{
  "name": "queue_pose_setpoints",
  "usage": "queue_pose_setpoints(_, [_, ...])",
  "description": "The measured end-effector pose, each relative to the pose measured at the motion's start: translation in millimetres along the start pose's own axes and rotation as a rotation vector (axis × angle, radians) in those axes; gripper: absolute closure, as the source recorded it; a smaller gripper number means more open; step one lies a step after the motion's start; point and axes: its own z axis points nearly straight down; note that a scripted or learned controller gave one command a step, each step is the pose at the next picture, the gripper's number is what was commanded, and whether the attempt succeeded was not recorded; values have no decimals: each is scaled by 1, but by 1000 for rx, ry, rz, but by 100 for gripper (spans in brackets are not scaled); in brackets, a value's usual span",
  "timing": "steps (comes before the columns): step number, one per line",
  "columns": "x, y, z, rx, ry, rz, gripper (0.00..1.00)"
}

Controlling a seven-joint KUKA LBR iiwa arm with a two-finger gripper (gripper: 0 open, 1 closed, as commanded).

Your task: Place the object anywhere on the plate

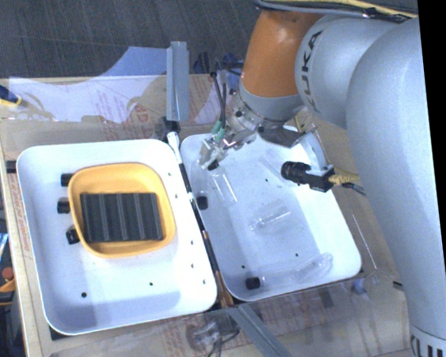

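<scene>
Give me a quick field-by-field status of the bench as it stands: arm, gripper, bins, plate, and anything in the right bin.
arm: grey arm reaches in from the right, over the right bin's far end
gripper: gripper low over the right bin's far left corner; finger state unclear
left bin: left bin holds the yellow plate
plate: a dark ribbed insert lies on it
right bin: right bin holds clear, hard-to-see items
held object: none visible between the fingers

arm (pixel 340 82): reaching in from right, wrist bent down | hand (pixel 214 149): low, pointing left
</scene>
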Motion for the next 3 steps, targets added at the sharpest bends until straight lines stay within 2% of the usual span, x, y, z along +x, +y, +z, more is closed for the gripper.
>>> queue_pose_setpoints(1, [32, -2, 24, 2, 1, -87, 100])
queue_pose_setpoints(2, [32, -2, 23, 2, 1, -87, 0])
queue_pose_setpoints(3, [-7, -3, -9, 0, 0, -149, 0])
